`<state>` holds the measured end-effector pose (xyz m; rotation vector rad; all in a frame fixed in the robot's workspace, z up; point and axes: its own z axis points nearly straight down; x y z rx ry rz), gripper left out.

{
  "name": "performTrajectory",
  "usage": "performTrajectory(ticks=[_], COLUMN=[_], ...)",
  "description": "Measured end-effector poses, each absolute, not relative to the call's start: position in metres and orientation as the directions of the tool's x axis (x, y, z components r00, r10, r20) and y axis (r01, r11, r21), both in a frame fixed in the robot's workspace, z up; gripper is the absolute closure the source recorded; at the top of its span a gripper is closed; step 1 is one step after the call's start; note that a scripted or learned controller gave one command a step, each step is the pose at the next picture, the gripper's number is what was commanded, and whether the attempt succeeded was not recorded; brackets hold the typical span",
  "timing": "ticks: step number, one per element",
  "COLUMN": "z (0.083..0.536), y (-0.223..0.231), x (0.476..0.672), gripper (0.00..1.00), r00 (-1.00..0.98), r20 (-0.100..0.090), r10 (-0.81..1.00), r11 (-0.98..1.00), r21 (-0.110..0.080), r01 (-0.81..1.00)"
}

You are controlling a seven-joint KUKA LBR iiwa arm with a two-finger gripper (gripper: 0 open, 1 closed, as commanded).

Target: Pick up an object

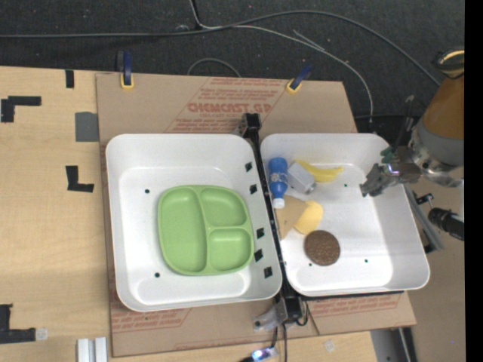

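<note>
- nearest to us, we've got the front rim of the right bin (355,286), and just inside it a round brown disc (322,247) lying flat on the white floor.
- up from the disc, almost touching it, we see a pale yellow block (309,217), tilted toward the divider between the bins.
- further back we spot a blue bottle (278,179) lying along the left wall of that bin, a small grey piece (300,178) right beside it, and a yellow banana (326,173) tucked just behind the grey piece.
- over in the left bin (128,202) we have a green divided plate (204,228) sitting flat, three compartments showing.
- both bins rest on a cardboard sheet (219,104), held by two clamps at its far edge.
- now the gripper (372,188): we see it at the right bin's right side, above the floor, well apart from the cluster of objects.
- its fingers point down and to the left, but we cannot tell how wide they stand; nothing shows between them.
- the arm's orange band (447,111) sits at the right edge.
</note>
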<state>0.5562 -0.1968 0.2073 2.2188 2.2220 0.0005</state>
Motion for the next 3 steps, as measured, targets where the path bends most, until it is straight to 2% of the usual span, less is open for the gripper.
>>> performTrajectory(ticks=[1,3], z=[0.210,0.207], y=[-0.148,-0.033], x=[0.573,0.574], gripper=[1.00,1.00], r00=[-0.006,-0.005], r20=[0.001,0.001], r10=[1.000,1.000], r11=[0.006,0.005], r21=[0.000,-0.002], r01=[1.000,1.000])
